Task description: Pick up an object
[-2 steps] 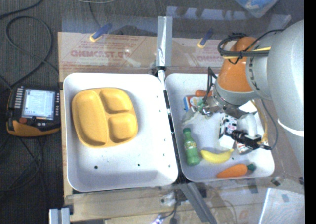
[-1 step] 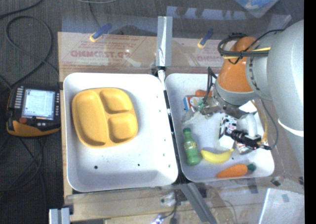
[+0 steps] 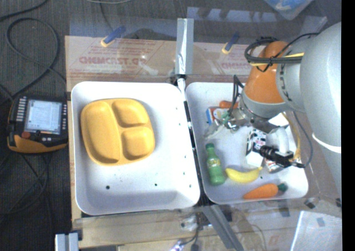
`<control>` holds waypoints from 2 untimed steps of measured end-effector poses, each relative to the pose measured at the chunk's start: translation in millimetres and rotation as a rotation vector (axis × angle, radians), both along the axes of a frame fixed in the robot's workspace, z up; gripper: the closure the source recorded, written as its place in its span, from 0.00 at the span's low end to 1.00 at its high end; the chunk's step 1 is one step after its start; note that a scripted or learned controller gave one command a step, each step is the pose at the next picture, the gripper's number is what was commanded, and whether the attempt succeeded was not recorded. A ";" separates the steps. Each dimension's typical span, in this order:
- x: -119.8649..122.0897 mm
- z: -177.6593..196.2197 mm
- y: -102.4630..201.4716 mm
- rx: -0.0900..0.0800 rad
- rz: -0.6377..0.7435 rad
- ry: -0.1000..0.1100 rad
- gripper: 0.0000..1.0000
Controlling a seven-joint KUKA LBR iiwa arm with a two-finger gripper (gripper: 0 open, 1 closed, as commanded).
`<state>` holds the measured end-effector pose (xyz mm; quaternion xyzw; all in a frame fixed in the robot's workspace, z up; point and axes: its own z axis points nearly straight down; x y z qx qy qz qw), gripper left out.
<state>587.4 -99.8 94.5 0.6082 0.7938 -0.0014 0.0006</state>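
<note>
Where visible, claw [image 3: 229, 122] low among right-bin clutter [image 3: 217, 116].

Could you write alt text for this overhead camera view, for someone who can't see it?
A grey robot arm with an orange band reaches into the right bin, which holds a green bottle, a banana and a carrot. The left bin holds a yellow divided tray.

Right bin [image 3: 195, 133] crowded, green bottle [image 3: 214, 162], banana [image 3: 243, 175], carrot [image 3: 262, 191] along front, centre floor seemingly open
</note>
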 end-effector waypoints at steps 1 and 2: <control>0.0 0.0 0.0 0.000 0.000 0.000 0.00; 0.0 0.0 0.0 0.000 0.000 0.000 0.00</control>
